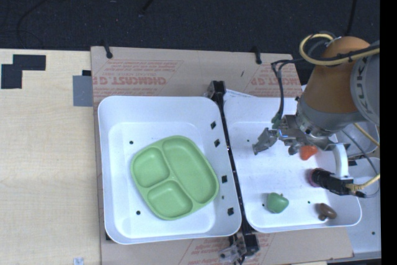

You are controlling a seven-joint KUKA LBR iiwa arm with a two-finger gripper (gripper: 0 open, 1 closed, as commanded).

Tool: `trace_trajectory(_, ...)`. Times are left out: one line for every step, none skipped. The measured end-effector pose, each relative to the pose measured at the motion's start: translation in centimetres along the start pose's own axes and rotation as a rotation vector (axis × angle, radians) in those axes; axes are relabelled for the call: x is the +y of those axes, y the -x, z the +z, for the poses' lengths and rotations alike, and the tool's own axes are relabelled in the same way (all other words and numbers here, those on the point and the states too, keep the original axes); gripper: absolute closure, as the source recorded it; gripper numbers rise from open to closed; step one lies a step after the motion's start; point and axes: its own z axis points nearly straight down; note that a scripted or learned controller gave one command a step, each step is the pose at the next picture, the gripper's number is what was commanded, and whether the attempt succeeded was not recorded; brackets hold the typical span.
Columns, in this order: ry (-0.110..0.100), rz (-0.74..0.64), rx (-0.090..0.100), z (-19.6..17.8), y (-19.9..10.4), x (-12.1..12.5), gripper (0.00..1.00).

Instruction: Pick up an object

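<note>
While the two-finger gripper hangs unclenched over the right white bin, small green pepper-shaped toy apart, near its front edge

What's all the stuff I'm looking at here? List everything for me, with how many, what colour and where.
Bins: two, white, shallow, side by side on the bench.
Divided plate: one, light green, three compartments, lying in the left bin.
Small round object: one, green, near the front of the right bin.
Small object: one, brownish, front right corner of the right bin; too small to identify.
Small object: one, orange-red, in the right bin, partly hidden beneath the arm.
Cardboard sheet: one, brown with red print, under both bins.
Bench top: one, pale wood, left of the bins.
Arm: one, grey with orange band, reaching in over the right bin.
Gripper: one, dark, above the right bin.
</note>
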Motion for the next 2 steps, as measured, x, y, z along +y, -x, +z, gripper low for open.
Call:
trace_trajectory(0.013,-0.002,-0.001,-0.7,0.0,0.3,0.00)
trace_trajectory(0.008,0.000,-0.001,4.5,1.0,0.1,0.00)
